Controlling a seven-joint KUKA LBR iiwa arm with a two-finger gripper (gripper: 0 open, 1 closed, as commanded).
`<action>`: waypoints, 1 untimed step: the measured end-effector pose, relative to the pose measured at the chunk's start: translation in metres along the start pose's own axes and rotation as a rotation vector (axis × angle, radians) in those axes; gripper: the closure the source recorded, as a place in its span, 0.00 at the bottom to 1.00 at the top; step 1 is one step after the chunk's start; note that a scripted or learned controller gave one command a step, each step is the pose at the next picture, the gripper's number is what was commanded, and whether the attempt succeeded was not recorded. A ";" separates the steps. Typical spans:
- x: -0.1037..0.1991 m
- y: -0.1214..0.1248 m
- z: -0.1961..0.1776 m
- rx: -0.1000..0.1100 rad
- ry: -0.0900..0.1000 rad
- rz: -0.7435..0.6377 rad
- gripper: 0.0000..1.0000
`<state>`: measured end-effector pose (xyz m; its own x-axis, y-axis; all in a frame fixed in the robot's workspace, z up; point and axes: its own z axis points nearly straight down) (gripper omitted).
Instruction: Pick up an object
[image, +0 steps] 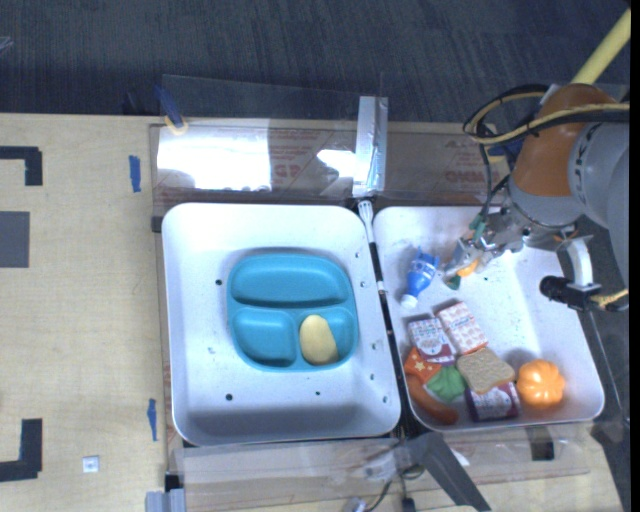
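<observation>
Small toy items crowd the right bin (570, 330): a blue-and-white bottle (420, 275) near its upper left, cartons (447, 330), a cracker (486, 370) and an orange fruit (540, 383) lower down. The gripper (478, 245) hovers just right of the bottle; its finger spread cannot be told. A yellow piece (318, 339) sits in the left bin's blue tray (290, 305).

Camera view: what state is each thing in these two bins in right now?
Blue tray: flat in left bin, right way up.
Potato: lying in tray's lower right compartment.
Small bottle: on its side, right bin.
Orange fruit: resting in right bin's corner.
Gripper: low over right bin.
</observation>
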<state>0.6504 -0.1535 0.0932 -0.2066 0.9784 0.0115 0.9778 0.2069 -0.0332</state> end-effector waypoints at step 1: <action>0.046 -0.002 -0.018 -0.034 -0.008 0.133 1.00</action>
<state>0.6397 -0.1089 0.1116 -0.0756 0.9971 0.0012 0.9971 0.0756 0.0003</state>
